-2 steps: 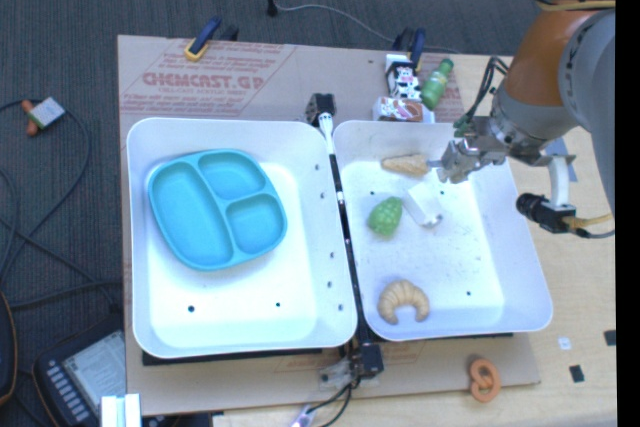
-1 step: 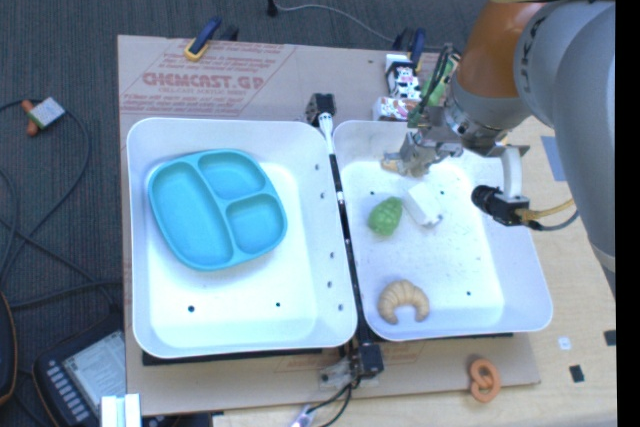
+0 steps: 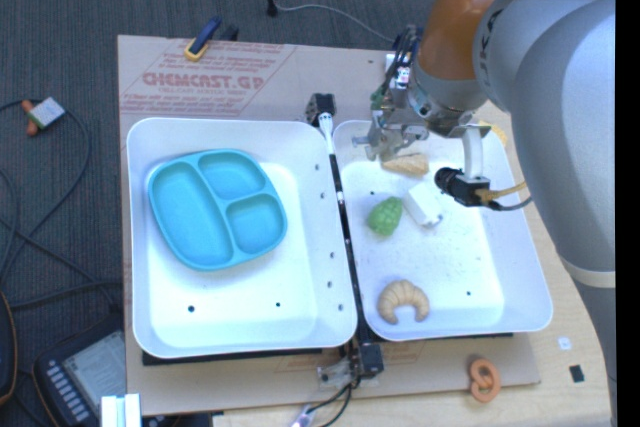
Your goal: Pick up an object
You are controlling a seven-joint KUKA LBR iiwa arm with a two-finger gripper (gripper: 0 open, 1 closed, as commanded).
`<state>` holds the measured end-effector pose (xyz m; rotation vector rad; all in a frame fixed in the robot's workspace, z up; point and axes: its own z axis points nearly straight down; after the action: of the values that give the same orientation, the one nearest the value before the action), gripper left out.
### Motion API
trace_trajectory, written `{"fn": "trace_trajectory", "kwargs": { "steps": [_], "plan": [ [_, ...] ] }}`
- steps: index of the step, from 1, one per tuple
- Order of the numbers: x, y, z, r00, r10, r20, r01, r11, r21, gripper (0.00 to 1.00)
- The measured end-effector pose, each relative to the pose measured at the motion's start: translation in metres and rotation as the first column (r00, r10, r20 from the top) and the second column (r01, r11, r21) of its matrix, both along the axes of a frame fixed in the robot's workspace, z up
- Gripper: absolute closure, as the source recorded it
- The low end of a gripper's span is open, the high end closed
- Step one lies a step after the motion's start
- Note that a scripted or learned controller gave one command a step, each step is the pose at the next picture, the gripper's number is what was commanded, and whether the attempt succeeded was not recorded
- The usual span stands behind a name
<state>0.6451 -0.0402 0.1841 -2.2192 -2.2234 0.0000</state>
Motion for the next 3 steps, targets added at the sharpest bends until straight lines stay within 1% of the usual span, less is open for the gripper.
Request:
{"fn": "trace_trajectory", "kwargs": {
  "steps": [1, 2, 3],
  "plan": [
    [-0.017, -0.085, 0.005, 1.000, -0.004, -0.001, 0.004, 1.000, -0.003, 1.00],
    [-0.017, -0.084, 0.004, 1.000, -0.002, -0.001, 0.002, 1.000, -0.002, 0.00],
    [-0.024, -0.093, -0.097, 1.000, -0.001, 0.005, 0.001, 1.000, -0.003, 0.00]
  ]
}}
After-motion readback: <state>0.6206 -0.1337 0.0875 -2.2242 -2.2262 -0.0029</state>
